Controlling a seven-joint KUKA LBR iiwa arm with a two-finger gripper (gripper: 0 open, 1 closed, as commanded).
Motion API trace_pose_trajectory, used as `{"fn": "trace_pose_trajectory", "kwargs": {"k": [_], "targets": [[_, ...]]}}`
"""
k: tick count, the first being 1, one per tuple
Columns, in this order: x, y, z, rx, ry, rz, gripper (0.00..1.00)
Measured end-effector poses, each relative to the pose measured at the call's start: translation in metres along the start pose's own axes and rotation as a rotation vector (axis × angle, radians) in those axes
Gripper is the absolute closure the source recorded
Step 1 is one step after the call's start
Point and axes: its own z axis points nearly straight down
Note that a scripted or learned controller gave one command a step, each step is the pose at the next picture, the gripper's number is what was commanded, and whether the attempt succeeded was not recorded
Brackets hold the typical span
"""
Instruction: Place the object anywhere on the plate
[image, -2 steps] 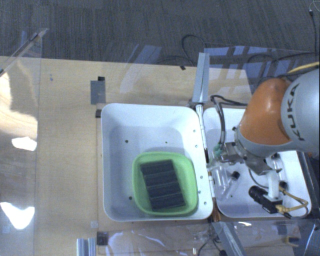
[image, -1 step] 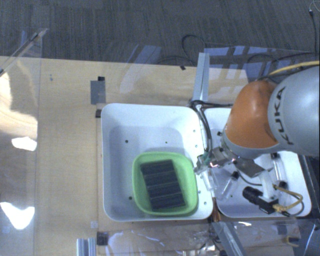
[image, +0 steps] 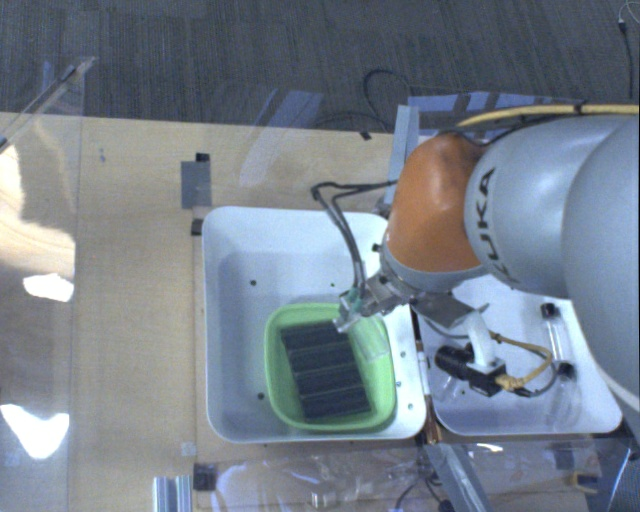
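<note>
A green plate (image: 280, 345) lies in the left white bin (image: 235, 290), toward its front right corner. A dark ribbed rectangular object (image: 323, 372) rests flat on the plate, running from its back left to its front right. My gripper (image: 352, 308) hangs over the plate's back right rim, just past the far end of the dark object. The grey arm with its orange band (image: 435, 205) covers the wrist from above and hides much of what lies below it.
The right white bin (image: 595, 405) sits beside the left one, largely under the arm. A thin clear tube-like thing (image: 556, 340) lies near its right side. Bare bin floor stretches left of and behind the plate.
</note>
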Motion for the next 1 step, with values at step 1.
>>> {"fn": "trace_pose_trajectory", "kwargs": {"k": [1], "targets": [[-0.0003, 0.0, -0.0001, 0.0, 0.0, 0.0, 0.0]]}}
